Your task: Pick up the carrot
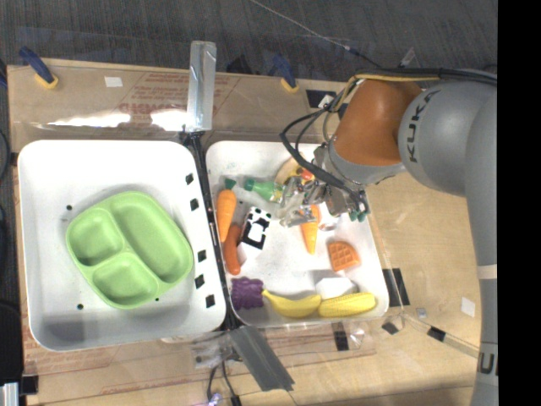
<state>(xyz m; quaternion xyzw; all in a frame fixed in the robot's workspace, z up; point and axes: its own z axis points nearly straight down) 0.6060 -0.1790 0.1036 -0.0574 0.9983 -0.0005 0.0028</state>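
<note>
Two shallow white plastic bins [34, 227] [372, 252]. One green three-compartment plastic plate [127, 248]. Two orange toy carrots: long one [226, 211] left of gripper [306, 208], short one [310, 235] just below it. One yellow banana [289, 303], one yellow corn cob [348, 304], one purple grape bunch [247, 292], one orange waffle [343, 255].

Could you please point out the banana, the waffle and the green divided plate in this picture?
banana [292, 304]: camera view, middle of its yellow body.
waffle [342, 255]: camera view, centre of its orange grid face.
green divided plate [128, 248]: camera view, ridge where its compartments meet.
</note>
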